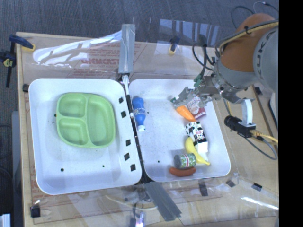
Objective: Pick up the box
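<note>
We see the claw (191,96) low beside the carrot (185,112); its grip we cannot tell.

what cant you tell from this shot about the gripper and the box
- Gripper, camera view: its tip is lost in the clutter beneath it, so whether it holds anything is unclear.
- Box, camera view: black-and-white print too small to read.
- Crumpled wrapper: the arm partly covers it.
</note>
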`<state>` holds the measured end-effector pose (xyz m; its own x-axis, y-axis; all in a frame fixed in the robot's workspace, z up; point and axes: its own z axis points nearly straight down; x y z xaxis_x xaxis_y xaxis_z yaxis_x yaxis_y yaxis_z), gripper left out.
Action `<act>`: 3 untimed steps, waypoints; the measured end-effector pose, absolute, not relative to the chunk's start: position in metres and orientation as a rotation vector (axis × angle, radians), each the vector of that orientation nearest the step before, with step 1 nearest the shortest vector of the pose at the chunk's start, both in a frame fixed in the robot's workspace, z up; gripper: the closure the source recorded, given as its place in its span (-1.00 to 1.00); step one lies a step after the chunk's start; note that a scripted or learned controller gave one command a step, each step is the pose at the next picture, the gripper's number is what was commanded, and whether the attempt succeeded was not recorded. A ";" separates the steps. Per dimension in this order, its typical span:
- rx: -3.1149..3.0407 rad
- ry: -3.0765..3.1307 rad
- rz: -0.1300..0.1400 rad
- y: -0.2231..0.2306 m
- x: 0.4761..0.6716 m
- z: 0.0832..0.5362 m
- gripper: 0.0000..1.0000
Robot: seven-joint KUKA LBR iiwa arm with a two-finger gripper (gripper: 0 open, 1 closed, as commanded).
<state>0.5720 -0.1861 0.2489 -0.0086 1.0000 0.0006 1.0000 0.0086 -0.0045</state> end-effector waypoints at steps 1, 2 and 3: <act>-2.191 -2.251 0.004 -0.209 0.606 0.214 -1.00; -2.207 -2.236 0.000 -0.210 0.619 0.224 -1.00; -2.231 -2.212 0.000 -0.210 0.635 0.228 -1.00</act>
<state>0.6354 -0.2101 0.2280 0.0082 1.0000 0.0000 1.0000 -0.0082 0.0004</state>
